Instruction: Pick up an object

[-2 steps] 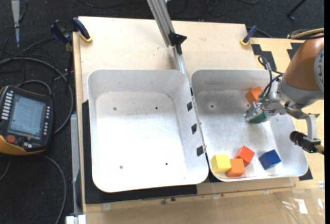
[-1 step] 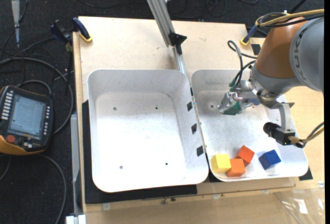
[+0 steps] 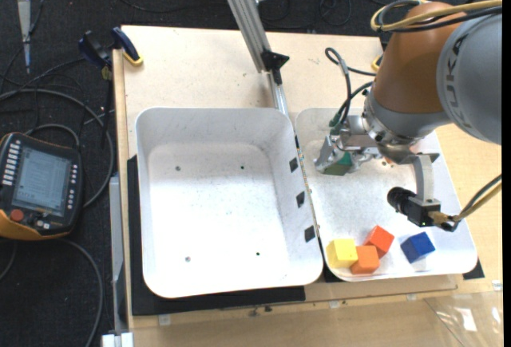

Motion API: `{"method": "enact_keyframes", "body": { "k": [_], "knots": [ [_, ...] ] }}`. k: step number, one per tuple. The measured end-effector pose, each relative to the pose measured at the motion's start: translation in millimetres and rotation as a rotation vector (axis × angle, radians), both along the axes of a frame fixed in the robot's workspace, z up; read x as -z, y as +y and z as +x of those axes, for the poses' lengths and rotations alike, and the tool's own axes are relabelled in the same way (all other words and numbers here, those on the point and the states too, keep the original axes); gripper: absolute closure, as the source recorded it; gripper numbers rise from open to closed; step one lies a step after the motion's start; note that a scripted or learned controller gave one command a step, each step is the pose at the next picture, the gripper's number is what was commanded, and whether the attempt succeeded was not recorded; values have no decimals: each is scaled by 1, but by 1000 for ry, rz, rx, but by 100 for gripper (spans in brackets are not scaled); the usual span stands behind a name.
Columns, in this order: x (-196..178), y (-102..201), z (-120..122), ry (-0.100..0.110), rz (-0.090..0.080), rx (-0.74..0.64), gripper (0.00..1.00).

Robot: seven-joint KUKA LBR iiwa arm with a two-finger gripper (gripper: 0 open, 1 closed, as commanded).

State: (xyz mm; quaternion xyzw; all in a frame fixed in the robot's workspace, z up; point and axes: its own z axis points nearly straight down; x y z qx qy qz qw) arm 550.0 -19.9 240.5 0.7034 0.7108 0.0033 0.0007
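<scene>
Gripper (image 3: 334, 160) sits clamped on a green block (image 3: 340, 165) near the right bin's (image 3: 447, 262) far wall; I fear a corner-only hold slipping.

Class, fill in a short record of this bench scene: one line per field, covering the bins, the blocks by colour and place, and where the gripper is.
left bin: white, shallow
right bin: white, holds all the blocks
yellow block: near front edge of right bin
orange blocks: two, one beside the yellow, one just behind it
blue block: right of the orange pair, apart
green object: at the gripper's tip, rear of right bin
gripper: low over rear of right bin; hold not confirmable
</scene>
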Motion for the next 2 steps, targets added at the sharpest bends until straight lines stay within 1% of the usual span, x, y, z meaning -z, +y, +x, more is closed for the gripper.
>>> {"method": "enact_keyframes", "body": {
  "k": [1,2],
  "knots": [
    [30,11,-8,10,-3,7,100],
    [47,75,2,8,-2,3,100]
  ]
}}
